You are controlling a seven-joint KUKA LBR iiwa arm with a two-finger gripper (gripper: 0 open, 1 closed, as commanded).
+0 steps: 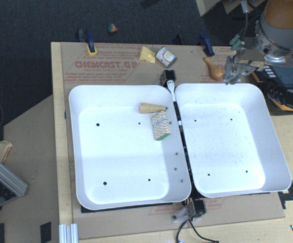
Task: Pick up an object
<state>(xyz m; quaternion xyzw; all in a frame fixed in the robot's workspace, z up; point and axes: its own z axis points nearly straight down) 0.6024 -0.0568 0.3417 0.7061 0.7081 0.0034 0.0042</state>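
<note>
The left bin (85,151) holds two things near its back right corner: a tan cone-shaped piece (152,108) lying on its side, and just in front of it a small patterned green-and-white pouch (160,125). My gripper (234,76) hangs at the back right, above the far rim of the right bin (267,135), well away from both objects. I see nothing between its fingers. The grey arm with its orange band rises behind it to the top right corner.
On the board behind the bins lie a yellow wedge (147,55), a small white box (166,56) and an orange-tan toy (214,68) close to the gripper. Blue clamps (90,42) hold the board's back edge. A black bracket (169,77) sits between the bins.
</note>
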